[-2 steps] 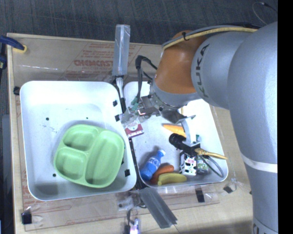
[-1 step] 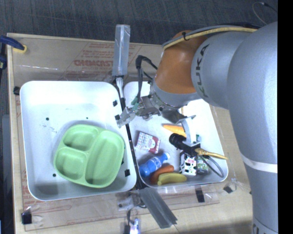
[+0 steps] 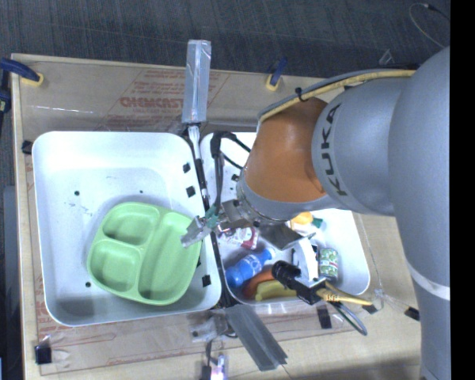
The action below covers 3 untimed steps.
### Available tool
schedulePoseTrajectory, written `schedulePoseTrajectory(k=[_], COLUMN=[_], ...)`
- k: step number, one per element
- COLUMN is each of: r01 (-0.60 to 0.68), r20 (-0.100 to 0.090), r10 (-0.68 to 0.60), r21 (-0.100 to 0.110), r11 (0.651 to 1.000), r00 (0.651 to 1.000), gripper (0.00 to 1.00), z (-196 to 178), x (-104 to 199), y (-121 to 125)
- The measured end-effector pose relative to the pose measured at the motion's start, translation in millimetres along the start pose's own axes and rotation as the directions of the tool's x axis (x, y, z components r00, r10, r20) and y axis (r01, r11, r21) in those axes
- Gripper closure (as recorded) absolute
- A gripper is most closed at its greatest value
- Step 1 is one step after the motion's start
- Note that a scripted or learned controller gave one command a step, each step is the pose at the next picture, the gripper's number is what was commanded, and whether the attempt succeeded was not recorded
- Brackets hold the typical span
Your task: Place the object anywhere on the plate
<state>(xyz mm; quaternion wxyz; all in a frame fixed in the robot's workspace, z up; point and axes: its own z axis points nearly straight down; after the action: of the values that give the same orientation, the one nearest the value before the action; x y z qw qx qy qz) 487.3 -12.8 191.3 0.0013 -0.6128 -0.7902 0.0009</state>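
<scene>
Currently I see claw (image 3: 199, 229) over divider between bins, green compartment plate (image 3: 142, 253) just to its left; grip state: cannot tell.

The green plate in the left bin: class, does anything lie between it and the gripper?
Nothing visible. The gripper is over the green plate's right edge, beside the rims where the left bin meets the right bin.

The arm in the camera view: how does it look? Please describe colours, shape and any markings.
The arm is thick, rounded and grey, with a broad orange band above the wrist. Black letters reading KUKA run along the grey casing beside the band. A thin cable runs along its top edge. The gripper is a small metallic assembly.
</scene>
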Motion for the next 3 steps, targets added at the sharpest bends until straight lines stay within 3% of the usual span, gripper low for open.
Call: schedulePoseTrajectory(k=[1, 2, 3], r01=[0.043, 0.044, 0.08], r20=[0.001, 0.001, 0.001], r10=[-0.043, -0.044, -0.08], r21=[-0.001, -0.001, -0.001], r11=[0.999, 0.999, 0.997], r00=[0.999, 0.999, 0.997], gripper=[0.0, 1.0, 1.0], z=[0, -10, -87], x=[104, 102, 163], y=[15, 16, 30])
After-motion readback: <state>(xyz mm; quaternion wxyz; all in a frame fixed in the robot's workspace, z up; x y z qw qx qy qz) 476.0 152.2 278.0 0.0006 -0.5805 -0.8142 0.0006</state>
